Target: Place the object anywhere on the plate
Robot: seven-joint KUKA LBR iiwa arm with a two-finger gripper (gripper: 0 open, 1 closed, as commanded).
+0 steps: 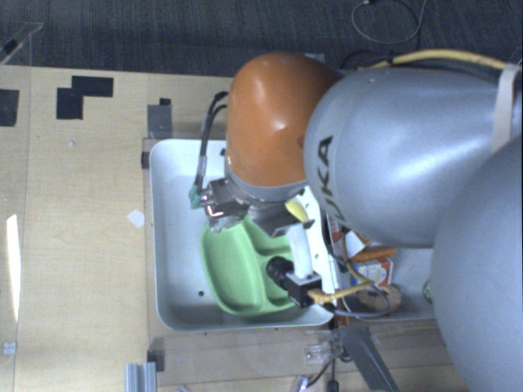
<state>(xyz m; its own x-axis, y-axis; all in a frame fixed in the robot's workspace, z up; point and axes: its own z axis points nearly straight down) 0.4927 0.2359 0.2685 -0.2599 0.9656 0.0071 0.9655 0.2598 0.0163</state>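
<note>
The gripper [237, 209] hangs over the green plate [237, 276] in the left bin [173, 219] (spread or pinching the object? I cannot tell, the arm [409, 137] hides it). Looks like putting-down time; next, let go gently there.

The plate [233, 272] lies in the left-hand bin [172, 219], toward its near edge, partly beneath the arm [392, 162].

Pale wooden bench [73, 260] bearing white bin [173, 243]
</note>
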